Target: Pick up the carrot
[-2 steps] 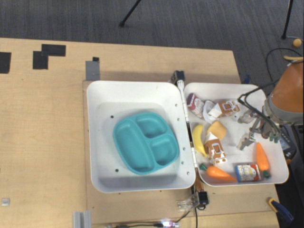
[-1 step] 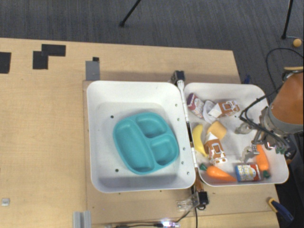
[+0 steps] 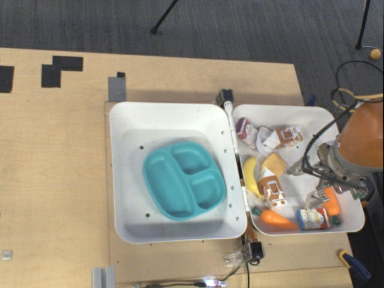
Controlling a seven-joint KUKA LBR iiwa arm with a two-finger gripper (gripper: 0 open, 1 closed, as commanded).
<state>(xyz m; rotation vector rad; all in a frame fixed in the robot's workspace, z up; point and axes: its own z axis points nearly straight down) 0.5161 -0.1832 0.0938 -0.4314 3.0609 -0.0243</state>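
Pale wooden bench [image 3: 60, 179] with two white bins [image 3: 129, 161] side by side (black patches [image 3: 60, 71], perhaps tape, far-left).

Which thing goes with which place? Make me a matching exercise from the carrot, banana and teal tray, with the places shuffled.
Things:
1. carrot
2. banana
3. teal tray

Places:
A. middle of the left bin
B. right bin, along its left wall
C. right bin, by its lower rim in the view

Pairs: 1-C; 2-B; 3-A
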